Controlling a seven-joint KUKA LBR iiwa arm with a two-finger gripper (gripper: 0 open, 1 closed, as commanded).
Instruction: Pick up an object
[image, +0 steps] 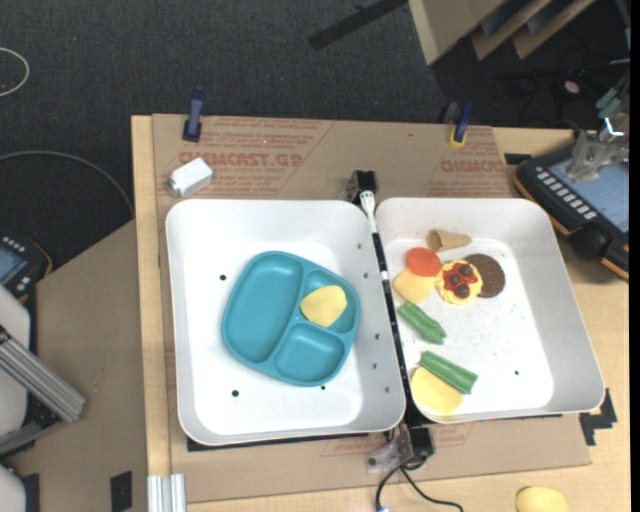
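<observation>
I can't tell how my gripper is set. I would go for the red tomato (422, 262) in the right bin (560, 300). I think I should come straight down, because the yellow piece (413, 288) touches it.

A cardboard-covered counter (300, 165) carries two shallow white bins side by side, left bin (200, 300) and right bin (540, 320), touching at the middle.
</observation>
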